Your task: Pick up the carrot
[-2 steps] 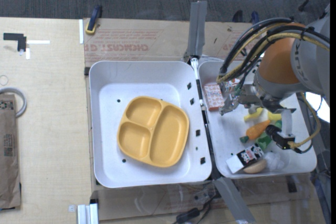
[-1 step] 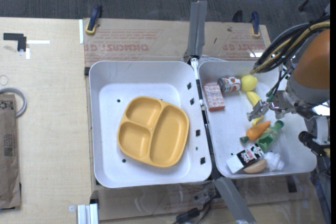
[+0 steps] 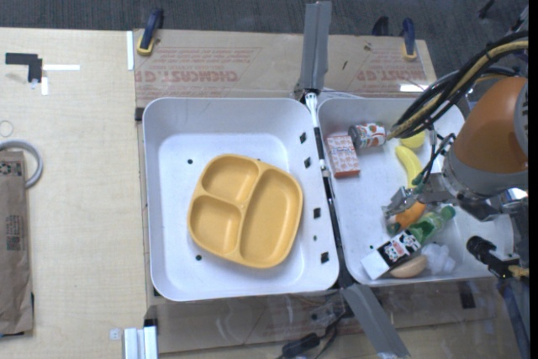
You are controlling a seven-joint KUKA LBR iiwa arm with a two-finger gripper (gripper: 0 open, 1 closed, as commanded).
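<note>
**A:** Working down by size: left bin (image 3: 160,181) holds a glossy yellow divided plate (image 3: 245,210); right bin (image 3: 353,109) is cluttered.

**B:** Your gripper (image 3: 402,206) is right at the small orange carrot (image 3: 409,215), beside a green bottle (image 3: 430,225). Grip state, can't tell. Center on that smooth taper so you don't snag the bottle.

behind the two white bins (image 3: 155,206), a flat brown cardboard sheet (image 3: 218,63) carries red print, upside down and mirrored from this camera; it appears to read "chemcat". the small red-and-white packet (image 3: 342,155) and the black-and-white carton (image 3: 395,250) in the right bin bear markings too small to read.
</note>
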